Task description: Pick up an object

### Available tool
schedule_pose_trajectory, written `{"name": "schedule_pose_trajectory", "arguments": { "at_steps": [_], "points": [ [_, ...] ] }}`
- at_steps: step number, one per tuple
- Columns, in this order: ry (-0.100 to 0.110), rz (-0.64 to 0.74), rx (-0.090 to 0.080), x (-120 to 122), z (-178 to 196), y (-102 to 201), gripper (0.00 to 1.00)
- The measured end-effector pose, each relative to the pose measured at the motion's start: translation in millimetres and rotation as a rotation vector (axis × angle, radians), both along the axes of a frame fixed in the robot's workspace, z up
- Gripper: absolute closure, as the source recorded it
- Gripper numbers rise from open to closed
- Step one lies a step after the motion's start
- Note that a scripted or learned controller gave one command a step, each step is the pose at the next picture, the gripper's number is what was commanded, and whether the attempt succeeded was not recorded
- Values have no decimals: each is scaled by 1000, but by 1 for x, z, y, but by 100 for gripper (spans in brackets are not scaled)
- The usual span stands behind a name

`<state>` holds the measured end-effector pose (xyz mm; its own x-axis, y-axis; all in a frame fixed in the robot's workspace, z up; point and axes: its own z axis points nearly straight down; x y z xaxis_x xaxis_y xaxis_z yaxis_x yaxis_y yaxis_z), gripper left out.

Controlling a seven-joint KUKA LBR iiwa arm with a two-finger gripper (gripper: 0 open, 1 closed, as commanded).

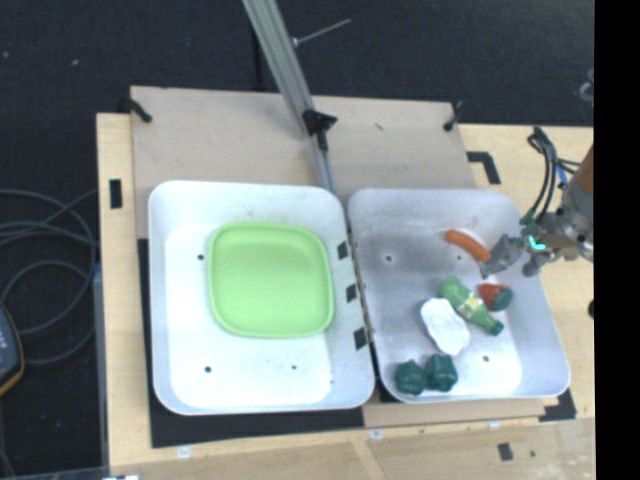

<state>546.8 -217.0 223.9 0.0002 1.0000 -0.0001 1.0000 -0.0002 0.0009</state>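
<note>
Several items: a loose heap lies in the right bin [400, 218], so the pincer [515, 251] has a choice of things to lift.
Sausage [466, 241]: orange, just left of the pincer and nearest it; probably the easiest pick.
Green bottle [472, 308]: below-left of the pincer, tilted, touching a small red piece [495, 294] and a white lump [445, 325].
Dark green blocks [425, 374]: further below-left, near the bin's front wall.
Pincer: hovers at the bin's right side; one grey finger points toward the sausage, nothing seen in its grasp, and I cannot tell how wide it stands.
Left bin [175, 268]: well away to the left, holding a green plate [270, 279].
</note>
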Motion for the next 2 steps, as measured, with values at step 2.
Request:
{"name": "schedule_pose_trajectory", "arguments": {
  "at_steps": [2],
  "points": [
    [5, -1, 1, -7, -60, -3, 0]
  ]
}}
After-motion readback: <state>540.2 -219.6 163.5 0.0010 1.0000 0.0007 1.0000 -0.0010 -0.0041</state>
